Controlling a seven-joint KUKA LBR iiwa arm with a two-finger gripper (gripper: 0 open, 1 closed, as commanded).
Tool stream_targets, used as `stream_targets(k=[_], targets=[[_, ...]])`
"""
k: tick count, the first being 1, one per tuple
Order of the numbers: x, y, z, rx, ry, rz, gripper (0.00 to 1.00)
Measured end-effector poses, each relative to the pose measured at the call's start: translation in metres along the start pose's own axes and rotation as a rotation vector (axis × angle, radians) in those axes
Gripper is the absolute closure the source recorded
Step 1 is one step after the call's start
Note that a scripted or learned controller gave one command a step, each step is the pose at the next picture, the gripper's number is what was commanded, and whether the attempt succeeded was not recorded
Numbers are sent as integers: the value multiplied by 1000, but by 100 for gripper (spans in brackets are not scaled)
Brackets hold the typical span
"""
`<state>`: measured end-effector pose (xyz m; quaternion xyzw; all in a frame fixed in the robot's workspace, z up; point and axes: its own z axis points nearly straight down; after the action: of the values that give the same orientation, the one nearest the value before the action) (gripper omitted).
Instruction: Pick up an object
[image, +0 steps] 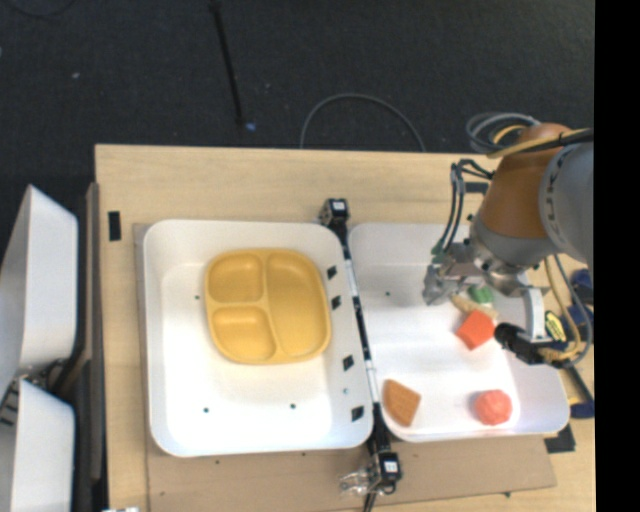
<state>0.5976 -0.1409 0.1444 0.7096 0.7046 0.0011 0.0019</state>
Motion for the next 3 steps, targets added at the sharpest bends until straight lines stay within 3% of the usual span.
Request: stream_targets(k=[2,3], targets=[[0,3,-108,-3,-1,-9,100],[-1,4,-133,0,0,-11,100]])
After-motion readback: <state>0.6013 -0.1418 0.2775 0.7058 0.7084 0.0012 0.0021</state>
